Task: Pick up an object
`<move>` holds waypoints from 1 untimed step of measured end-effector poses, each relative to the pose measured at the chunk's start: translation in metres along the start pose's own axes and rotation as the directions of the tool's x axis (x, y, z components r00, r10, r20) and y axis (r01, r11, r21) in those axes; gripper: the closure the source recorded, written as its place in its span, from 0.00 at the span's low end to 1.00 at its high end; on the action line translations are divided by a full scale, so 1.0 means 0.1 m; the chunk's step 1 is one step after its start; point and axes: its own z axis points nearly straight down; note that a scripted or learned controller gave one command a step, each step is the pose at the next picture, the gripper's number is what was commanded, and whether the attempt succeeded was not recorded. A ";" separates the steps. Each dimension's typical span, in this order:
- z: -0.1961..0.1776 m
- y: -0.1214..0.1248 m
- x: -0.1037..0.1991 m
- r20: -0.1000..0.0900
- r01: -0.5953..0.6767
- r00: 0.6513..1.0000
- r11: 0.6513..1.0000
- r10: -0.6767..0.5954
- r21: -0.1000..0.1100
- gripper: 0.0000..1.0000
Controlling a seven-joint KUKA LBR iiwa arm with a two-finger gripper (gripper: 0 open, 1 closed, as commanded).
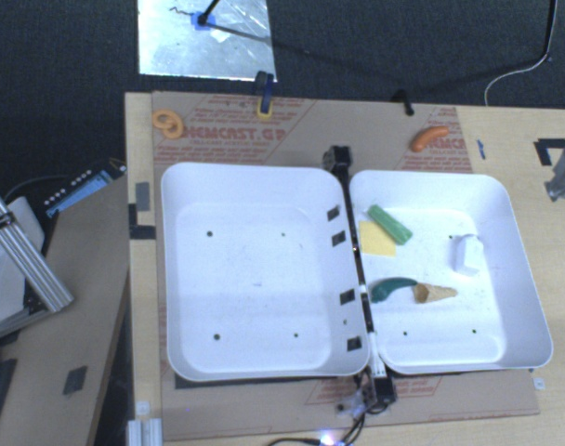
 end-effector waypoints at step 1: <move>-0.62 0.01 0.75 0.001 0.001 1.000 1.000 -0.001 -0.012 1.00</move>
